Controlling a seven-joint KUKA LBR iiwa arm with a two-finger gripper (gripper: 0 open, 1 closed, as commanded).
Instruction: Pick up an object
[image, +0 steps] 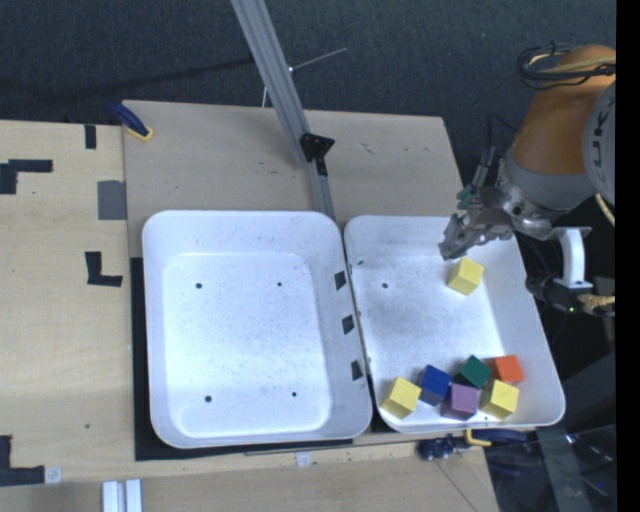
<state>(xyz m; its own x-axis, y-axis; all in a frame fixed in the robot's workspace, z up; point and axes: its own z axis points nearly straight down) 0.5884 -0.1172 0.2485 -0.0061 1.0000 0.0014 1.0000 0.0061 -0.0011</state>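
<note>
The gripper (458, 243) hangs over the upper part of the right bin (420, 330). Whether its jaws are spread or pressed together cannot be told, because the dark mechanism blurs together at this angle. Nothing is visible between them.

A lone yellow cube (465, 276) lies on the bin floor just below and beside the gripper, tilted slightly off square to the bin walls. It appears apart from the gripper, though the gap is small.

Further out, near the lower edge of the same bin, a cluster sits packed together: a second yellow cube (401, 397), a blue cube (434, 383), a purple cube (463, 400), a green cube (474, 372), an orange cube (508, 369) and a third yellow cube (502, 399). The left bin (240, 330) lies alongside.

Probable faults from this position:
- The gripper seems offset from the lone cube, so a straight descent may strike its edge and push it away.
- The cube's rotation may cause the jaws to close on corners, letting it slip or spin out.
- The cube lies near the right wall, which limits room for correction.
</note>
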